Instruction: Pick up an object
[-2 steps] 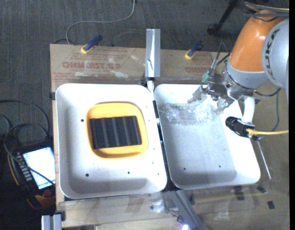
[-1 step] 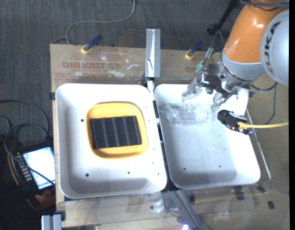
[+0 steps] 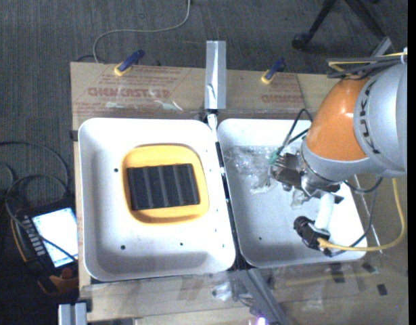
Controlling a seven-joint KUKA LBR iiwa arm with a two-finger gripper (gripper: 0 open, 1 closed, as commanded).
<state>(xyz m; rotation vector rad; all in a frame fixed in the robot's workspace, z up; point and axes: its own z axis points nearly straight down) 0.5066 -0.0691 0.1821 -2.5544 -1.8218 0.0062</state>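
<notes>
Looming over the right bin [image 3: 289,249], my arm [image 3: 360,124] hides its gripper [image 3: 309,193]; I cannot tell the fingers' state; the yellow tray with a black grille [image 3: 166,183] lies in the left bin [image 3: 103,202].

Dark grey carpet [image 3: 52,19] surrounds the bench, with an office chair base [image 3: 339,9] at top right.

A brown cardboard sheet [image 3: 153,90] with red lettering covers the bench beyond the hand, pinned by two blue-and-yellow clamps [image 3: 128,62]. Far left of the hand, on dark carpet [image 3: 45,19], lies a lit tablet screen [image 3: 53,234] among black cables [image 3: 18,161].
</notes>
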